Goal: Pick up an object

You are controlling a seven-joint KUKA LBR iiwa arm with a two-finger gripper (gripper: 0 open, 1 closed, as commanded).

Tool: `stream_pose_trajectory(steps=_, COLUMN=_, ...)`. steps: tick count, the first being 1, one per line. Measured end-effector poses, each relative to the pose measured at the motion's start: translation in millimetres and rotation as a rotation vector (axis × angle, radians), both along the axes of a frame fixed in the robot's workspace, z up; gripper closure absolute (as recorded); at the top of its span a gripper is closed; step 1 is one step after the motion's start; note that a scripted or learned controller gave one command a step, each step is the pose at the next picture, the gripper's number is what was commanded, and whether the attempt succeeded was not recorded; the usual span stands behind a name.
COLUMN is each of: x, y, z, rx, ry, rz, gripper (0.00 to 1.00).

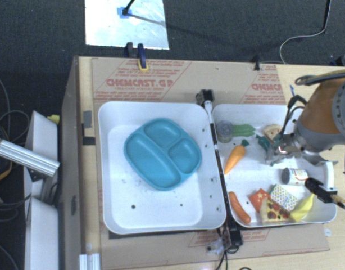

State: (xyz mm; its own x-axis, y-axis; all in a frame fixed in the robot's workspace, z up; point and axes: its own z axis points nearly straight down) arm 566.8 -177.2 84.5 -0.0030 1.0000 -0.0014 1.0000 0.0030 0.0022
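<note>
The gripper [275, 151] hangs low in the right bin [248, 112], at the right of the frame, close to a small teal object [264, 143]; I cannot tell how far it is open or whether it has hold of anything. The objects lie crowded there, the toy carrot [235, 157] near centre and the banana [303, 208] at lower right, so I judge the hand may push one away or close on nothing.

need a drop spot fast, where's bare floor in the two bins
Left bin: bare floor all round the blue plate, widest along the near edge and the left side. Right bin: one open patch mid-floor, between the carrot, the sausage and the gripper. Its near right corner is crowded: pizza, banana, bottle.
</note>
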Motion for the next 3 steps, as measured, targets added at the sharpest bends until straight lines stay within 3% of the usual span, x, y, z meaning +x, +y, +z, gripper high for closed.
stream_pose_trajectory(steps=1, x=4.3, y=-29.8, z=17.6, rx=0.0, ry=-0.001, rz=-0.001, gripper=1.0)
stream_pose_trajectory(steps=2, x=44.1, y=-29.2, z=41.4, rx=0.0, ry=-0.002, rz=0.001, gripper=1.0)
stream_pose_trajectory(steps=3, x=59.2, y=-24.5, z=54.5, rx=0.0, ry=-0.001, rz=0.001, gripper=1.0)
